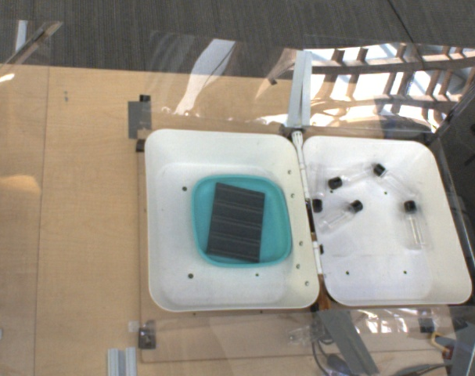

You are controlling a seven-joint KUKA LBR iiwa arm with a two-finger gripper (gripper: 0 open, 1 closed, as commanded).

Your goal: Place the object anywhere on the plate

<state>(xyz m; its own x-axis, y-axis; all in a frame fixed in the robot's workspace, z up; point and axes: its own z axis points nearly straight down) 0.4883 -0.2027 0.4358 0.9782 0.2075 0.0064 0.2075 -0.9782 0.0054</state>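
noting the dark ridged block (236, 222) lying flat within the teal plate (279, 245), well supported; jaws' state: cannot tell.

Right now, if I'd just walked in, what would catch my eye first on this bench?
Most likely the teal plate in the middle of the left bin, with a dark ribbed block lying flat on it. Next, the right bin holds several small clear vials with black caps, scattered across its upper half.
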